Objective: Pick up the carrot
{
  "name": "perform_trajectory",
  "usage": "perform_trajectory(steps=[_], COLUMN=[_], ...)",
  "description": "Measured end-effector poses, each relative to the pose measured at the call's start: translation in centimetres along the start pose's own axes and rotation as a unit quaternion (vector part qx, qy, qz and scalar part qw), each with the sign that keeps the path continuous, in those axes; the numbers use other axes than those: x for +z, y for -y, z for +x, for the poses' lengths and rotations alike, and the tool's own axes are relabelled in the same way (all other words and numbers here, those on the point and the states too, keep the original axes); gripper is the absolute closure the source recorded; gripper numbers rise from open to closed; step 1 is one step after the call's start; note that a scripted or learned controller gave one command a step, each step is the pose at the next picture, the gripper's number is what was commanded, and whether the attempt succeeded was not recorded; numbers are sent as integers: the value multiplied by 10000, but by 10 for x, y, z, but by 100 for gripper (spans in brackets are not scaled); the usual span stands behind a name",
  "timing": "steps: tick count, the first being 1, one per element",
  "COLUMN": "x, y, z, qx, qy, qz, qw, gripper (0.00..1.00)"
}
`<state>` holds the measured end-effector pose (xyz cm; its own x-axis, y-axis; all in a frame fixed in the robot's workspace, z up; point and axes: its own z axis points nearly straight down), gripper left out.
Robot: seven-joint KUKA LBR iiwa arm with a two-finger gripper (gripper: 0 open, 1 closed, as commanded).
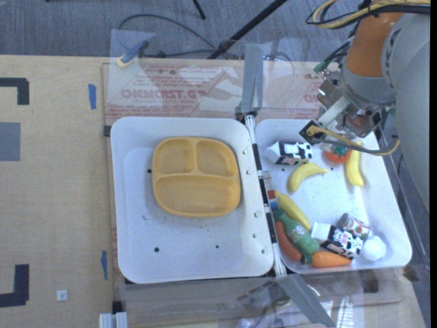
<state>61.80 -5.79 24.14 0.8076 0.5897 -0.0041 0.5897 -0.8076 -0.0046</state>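
The carrot (332, 259) is orange with a green top and lies flat near the front edge of the right bin (396, 210). It sits between a green bottle-like item (296, 233) and a white ball (373, 249). My gripper (347, 124) hangs over the far end of the same bin, well away from the carrot. It is just above a small red-orange item (336, 154). The wrist body hides its tips.
The right bin also holds a black-and-white cow toy (291, 152), two bananas (305, 175) (354, 168), a yellow piece (293, 210), a reddish-orange stick (287, 242) along the left wall and a black-and-white carton (347, 236). A yellow divided plate (196, 176) lies in the left bin (133, 210).
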Motion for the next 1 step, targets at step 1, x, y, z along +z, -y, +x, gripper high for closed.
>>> perform_trajectory(steps=[1], x=[-10], y=[1], z=[1], qx=[-19], qy=[9], qz=[2], qw=[10000], gripper=[100])
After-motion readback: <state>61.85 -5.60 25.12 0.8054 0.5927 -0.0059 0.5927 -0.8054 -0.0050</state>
